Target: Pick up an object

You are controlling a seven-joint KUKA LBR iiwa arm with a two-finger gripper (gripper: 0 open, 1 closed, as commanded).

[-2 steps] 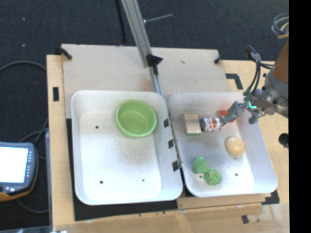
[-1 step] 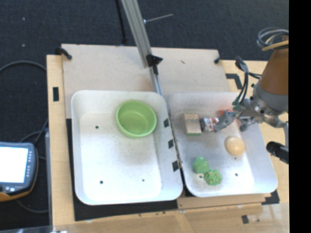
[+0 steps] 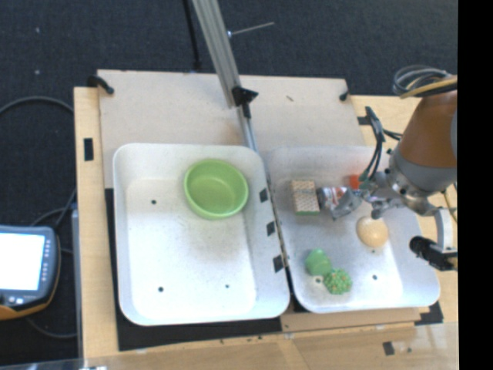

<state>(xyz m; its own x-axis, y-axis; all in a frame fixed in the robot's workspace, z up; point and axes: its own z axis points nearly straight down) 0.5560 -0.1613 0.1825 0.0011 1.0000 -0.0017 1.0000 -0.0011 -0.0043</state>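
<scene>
Lime green bowl [image 3: 216, 189]; white, grey-speckled bins [image 3: 146, 284]; tan checkered block [image 3: 305, 196]; pale yellow egg shape [image 3: 373, 232]; two green lumps [image 3: 327, 272]; orange-banded grey arm [image 3: 427, 141].

A dark carpeted floor [image 3: 115, 21] fills the frame from nine o'clock round to one o'clock, speckled with pale flecks. On it stands a light wooden table [image 3: 91, 299], topped by a paler board [image 3: 169, 106]. A grey metal rail [image 3: 219, 45] slants from twelve o'clock down toward the centre. Black cables [image 3: 31, 110] loop over the floor at nine o'clock. A screened handheld pendant [image 3: 27, 272] lies at eight o'clock. The light is even and soft.
</scene>
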